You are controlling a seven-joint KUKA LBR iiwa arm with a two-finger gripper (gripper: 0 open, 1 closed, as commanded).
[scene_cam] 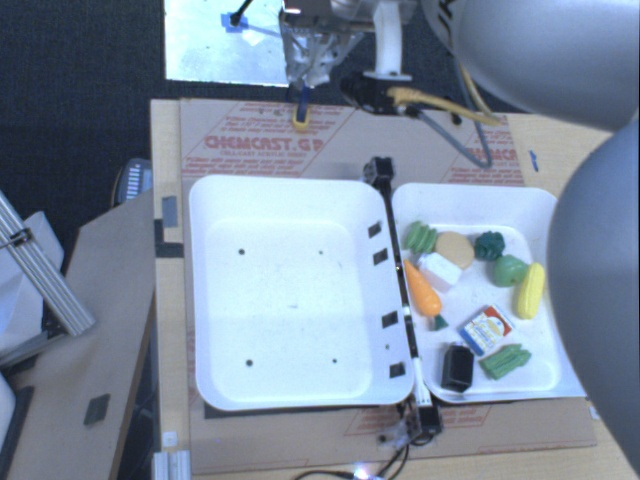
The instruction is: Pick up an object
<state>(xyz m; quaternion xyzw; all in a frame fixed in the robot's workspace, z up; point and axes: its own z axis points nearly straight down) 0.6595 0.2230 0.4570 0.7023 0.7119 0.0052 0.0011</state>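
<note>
Looming closest to the lens, the grey arm (560, 38) is sweeping in from the right and filling the upper right corner, with another blurred grey part of it covering the right edge below. Taking the right bin (540, 200) as the landmark, every candidate object is sitting inside it: a carrot (422, 288) lying along its left side, a white block (438, 269) just beside that, a tan round piece (455, 248) behind the block, a green ridged piece (420, 236) at the back left, a dark green broccoli-like piece (489, 245) and a lighter green lump (509, 268) toward the back right, a yellow corn-like piece (530, 290) near the right wall, a small printed box (485, 329) in the middle front, a black block (457, 367) at the front, and a green pod-like piece (504, 361) beside it. The left bin (215, 193) is touching the right bin along their shared divider.

The gripper (303, 98) is hanging well behind the right bin and off to its left, over the cardboard-covered bench (260, 138). Whether its fingers are apart or together, I cannot tell; nothing is showing between them.

Judging from this, the task is hardly begun: no object is lifted, and the reach over the right bin, the descent, the grasp and the lift are all remaining.
</note>
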